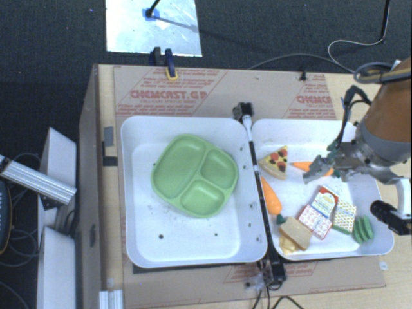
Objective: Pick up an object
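The gripper (320, 168) is seen low over the right bin (386, 237), near its far edge, with the grey arm (386, 118) reaching in from the right. Whether it is released or clenched cannot be told, and nothing can be made out in its grasp. Its tip lies over or just beside a small orange carrot (301, 166), though contact cannot be confirmed. A pizza slice (275, 161), yellow with red spots and a brown crust, is seen near the bin's far-left corner. A larger carrot (272, 198) lies along the left wall, slanted. A tan bread piece (295, 235) is placed at the near edge, touching a patterned card box (318, 215) that lies tilted beside a second, checkered packet (344, 216). A green pod (362, 228) is set near the near-right corner. In the left bin (145, 237), a green divided plate (194, 174) is seen, slightly tilted, toward the middle.
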### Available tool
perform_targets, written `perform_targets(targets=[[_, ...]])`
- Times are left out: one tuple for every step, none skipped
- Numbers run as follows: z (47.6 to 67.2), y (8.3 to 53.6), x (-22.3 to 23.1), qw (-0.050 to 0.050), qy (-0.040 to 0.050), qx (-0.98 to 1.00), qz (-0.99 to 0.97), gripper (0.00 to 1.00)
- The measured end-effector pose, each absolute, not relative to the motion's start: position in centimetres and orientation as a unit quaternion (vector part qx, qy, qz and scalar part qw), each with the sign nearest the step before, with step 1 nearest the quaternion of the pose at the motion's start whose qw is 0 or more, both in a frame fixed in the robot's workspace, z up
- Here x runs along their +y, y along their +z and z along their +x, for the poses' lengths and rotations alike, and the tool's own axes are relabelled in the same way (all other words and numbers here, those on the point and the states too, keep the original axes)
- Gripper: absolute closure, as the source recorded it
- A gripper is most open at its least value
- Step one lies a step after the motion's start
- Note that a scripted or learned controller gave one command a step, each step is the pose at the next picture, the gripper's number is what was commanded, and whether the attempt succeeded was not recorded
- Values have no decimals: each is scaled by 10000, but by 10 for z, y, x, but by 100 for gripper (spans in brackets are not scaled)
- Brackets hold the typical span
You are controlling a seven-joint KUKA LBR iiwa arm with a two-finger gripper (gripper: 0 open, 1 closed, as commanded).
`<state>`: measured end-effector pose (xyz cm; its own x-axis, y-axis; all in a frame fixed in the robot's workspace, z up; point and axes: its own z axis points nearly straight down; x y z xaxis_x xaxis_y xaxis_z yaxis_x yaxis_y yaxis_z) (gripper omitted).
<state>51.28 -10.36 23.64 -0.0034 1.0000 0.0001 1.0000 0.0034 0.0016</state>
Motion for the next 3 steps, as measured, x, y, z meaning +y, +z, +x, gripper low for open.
perform_targets(targets=[[621,112,-90,-20,-13,7082,7060,0],[669,84,-129,9,3,7078,7064,0],[638,85,-105,7,5,7078,7064,0]])
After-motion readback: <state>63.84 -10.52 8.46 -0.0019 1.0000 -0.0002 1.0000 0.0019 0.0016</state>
